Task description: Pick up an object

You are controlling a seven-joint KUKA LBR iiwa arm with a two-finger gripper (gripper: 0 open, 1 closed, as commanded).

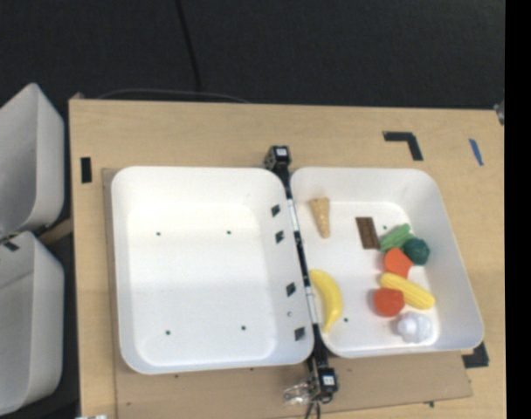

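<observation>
Tan bench (204,129) on dark floor, two white bins clipped side by side. Left bin (126,234) bare; right bin (440,199) holds all pick candidates, loosely clustered: banana (327,297), corn (408,291), orange ball (389,301), cone (321,216). Jaw state: cannot tell.

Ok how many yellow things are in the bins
2, both in the right bin: a banana by its left wall, and a corn-like piece among the cluster on the right, which might hide more.
</observation>
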